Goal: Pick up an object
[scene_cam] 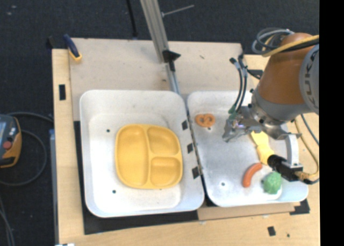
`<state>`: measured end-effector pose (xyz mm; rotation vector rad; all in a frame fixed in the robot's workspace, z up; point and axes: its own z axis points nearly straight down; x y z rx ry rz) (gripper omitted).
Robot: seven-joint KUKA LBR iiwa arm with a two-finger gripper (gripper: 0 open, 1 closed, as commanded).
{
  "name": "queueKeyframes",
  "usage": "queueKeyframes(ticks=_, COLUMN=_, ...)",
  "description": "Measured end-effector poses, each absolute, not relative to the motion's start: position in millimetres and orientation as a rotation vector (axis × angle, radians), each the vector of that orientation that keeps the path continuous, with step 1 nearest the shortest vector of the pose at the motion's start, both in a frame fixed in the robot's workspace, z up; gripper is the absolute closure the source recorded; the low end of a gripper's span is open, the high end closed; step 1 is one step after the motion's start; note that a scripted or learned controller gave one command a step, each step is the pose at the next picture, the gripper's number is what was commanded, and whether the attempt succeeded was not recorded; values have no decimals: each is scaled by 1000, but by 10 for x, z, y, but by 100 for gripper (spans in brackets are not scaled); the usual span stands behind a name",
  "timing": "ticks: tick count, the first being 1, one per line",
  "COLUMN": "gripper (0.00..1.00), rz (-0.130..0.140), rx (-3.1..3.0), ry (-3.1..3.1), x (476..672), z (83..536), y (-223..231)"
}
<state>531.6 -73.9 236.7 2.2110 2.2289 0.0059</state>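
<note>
Gripper (232, 130) hangs over the right bin (215, 186); can't tell jaw state from this angle, and nothing visibly sits between them. Nearest pick looks like the pretzel (204, 120), lying flat in that bin's far-left corner, just left of the gripper and slightly farther back, clear of it. Sausage (251, 175), broccoli (272, 182) and a yellow piece (260, 145) lie toward the bin's near-right, partly under the arm.

The arm (287, 78) runs off the right edge, and its wrist covers part of the right bin (215, 186). At the gripper (232, 130) the finger tips are too small and blurred to read. Just beside it, a yellow thing (260, 144) lies half hidden under the wrist.
</note>
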Motion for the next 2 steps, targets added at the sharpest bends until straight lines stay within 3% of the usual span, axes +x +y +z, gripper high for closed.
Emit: queueKeyframes(ticks=2, gripper=100, rz=2, rx=2214, ry=2230, x=5265, z=2224, y=240)
